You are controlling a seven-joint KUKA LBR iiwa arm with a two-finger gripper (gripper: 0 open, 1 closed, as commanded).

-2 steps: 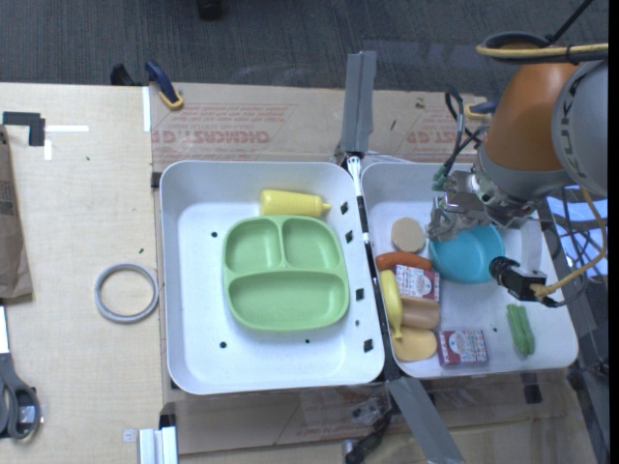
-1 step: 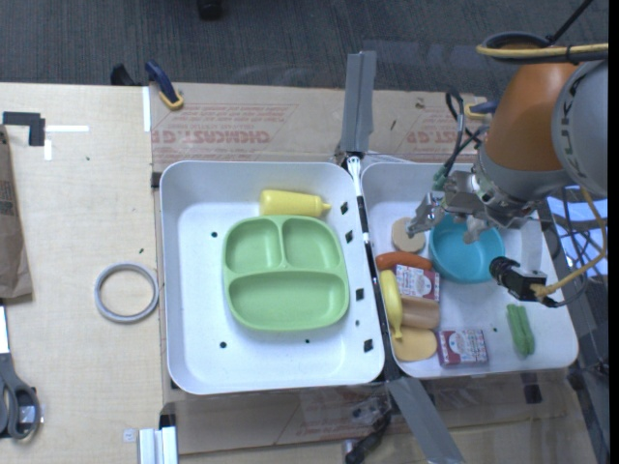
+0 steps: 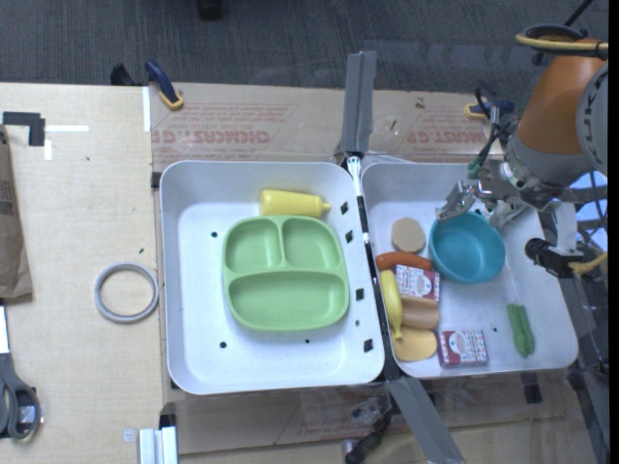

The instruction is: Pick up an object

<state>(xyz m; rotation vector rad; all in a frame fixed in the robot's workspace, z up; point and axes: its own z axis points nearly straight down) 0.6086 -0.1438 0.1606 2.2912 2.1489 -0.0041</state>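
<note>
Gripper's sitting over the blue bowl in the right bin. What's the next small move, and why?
Probably ease the gripper straight down onto the far rim of the blue bowl. It hangs just above that rim with nothing visibly between its fingers, and the bowl sits upright and apart from the food pieces to its left, so its rim looks like the easiest grasp.

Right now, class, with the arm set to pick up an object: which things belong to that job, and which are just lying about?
Job:
gripper
blue bowl
green pickle
yellow bottle
green divided plate
two white bins

Lying about:
tape ring
blue clamp
scissors
</note>
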